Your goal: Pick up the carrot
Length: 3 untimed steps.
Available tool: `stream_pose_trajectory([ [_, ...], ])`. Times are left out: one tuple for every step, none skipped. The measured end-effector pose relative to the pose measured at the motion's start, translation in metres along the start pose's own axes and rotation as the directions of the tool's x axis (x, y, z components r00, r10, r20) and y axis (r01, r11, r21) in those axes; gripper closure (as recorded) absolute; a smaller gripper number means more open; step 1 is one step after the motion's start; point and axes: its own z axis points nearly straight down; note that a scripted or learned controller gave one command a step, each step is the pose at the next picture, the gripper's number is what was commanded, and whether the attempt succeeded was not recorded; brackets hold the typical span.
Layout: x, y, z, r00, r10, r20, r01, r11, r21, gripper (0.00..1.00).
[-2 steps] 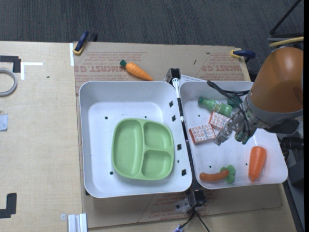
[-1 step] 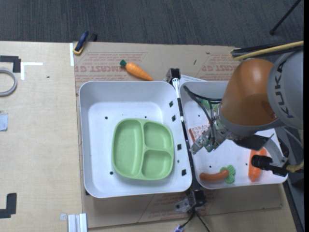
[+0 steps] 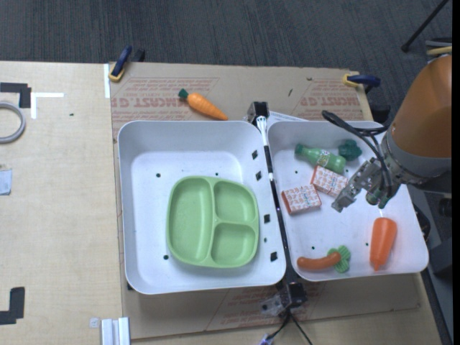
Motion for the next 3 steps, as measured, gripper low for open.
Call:
stream_pose_trajectory([
  [0.043,0.029,0.052,0.989,0.148,-0.002,-0.148,0.989,0.001,1.0],
  [0.004,-0.014,-0.062,0.96,0.28,0.001,-0.28,0.96,0.0,1.0],
  [0.044,0.029,0.054,0.923,0.386,-0.002,-0.386,0.923,0.002,1.0],
])
